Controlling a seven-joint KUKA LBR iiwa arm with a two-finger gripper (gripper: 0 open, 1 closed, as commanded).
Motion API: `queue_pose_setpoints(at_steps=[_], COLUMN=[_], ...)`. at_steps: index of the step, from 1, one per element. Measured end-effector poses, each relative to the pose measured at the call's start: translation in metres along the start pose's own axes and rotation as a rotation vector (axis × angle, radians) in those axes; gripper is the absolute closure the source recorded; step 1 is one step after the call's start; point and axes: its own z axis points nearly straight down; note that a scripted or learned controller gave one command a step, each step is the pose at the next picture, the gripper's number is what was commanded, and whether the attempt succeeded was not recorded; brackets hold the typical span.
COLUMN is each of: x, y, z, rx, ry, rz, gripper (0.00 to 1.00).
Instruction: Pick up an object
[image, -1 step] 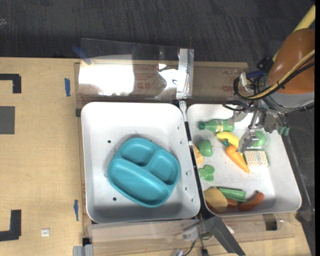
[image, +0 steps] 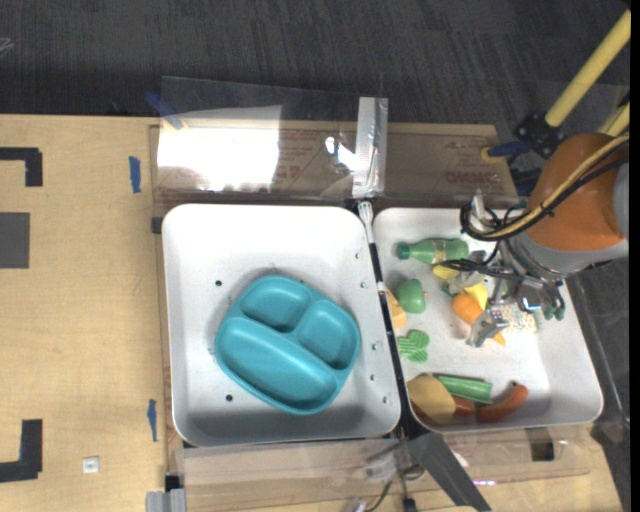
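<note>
Red sausage (image: 503, 401), tan potato (image: 432, 396), green toys (image: 408, 296)

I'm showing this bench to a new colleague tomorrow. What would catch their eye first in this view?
Most likely the big teal divided plate, lying alone in the left bin. Next, the cluster of small toy foods in the right bin, among them a green bottle near the top and a green and tan pile at the front edge. Above these hangs the end effector, beneath the arm's orange band.
</note>
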Motion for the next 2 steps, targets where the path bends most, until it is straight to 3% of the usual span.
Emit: queue_pose_setpoints(at_steps=[1, 2], x=[-0.006, -0.01], y=[0.024, 0.024], z=[0.017, 0.003], rx=[-0.003, 0.0], ry=[0.008, -0.006], rz=[0.095, 0.093], gripper=[0.0, 1.0])
